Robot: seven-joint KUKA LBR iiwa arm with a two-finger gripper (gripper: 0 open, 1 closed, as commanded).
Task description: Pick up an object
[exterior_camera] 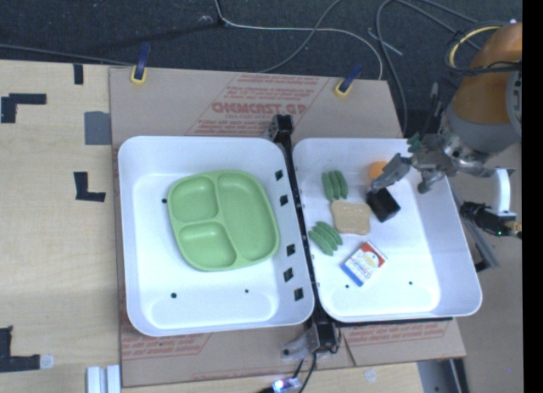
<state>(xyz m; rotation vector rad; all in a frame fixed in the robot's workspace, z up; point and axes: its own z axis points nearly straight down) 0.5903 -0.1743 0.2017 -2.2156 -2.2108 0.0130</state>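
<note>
The right bin (441, 238) holds a tan slice of bread (350, 217), two green pea pods (334, 184) (325, 237), a small red, white and blue box (364, 264) and an orange item (376, 168). My gripper (386, 189) hangs low over the bin's upper middle, reaching in from the right. It sits just right of the bread and partly covers the orange item. Nothing is visibly held.
The left bin (140, 213) contains a green divided plate (223, 219). A black divider (293, 213) runs between the bins. Cables (339, 18) trail over the dark floor behind the bench. The arm's grey wrist with its orange band (488, 69) stands at the right edge.
</note>
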